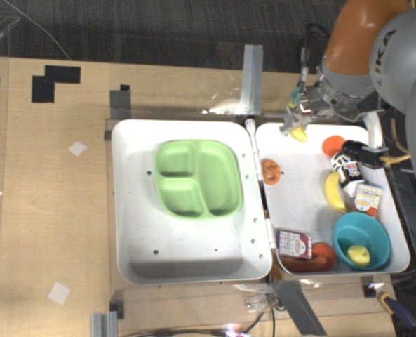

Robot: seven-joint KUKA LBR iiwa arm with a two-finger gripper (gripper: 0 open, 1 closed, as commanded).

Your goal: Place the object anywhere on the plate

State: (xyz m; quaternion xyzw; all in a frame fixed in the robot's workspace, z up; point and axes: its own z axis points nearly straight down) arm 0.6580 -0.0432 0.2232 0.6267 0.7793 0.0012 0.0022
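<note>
The green divided plate (pixel 196 177) lies in the left white bin (pixel 134 244), with nothing on it. My gripper (pixel 297 126) hangs over the back left corner of the right bin (pixel 292 202), well to the right of the plate. A small yellow object (pixel 299 134) sits right at its fingertips, and the gripper looks shut on it. The grey arm with its orange band (pixel 358 27) comes in from the upper right.
An orange-brown ring-shaped item (pixel 270 171) rests by the divider between the bins. The right bin holds an orange ball (pixel 333 145), a banana (pixel 334 190), a small carton (pixel 366 198), a teal bowl (pixel 362 239), a red packet (pixel 294 243) and a red sausage-like item (pixel 314 259).
</note>
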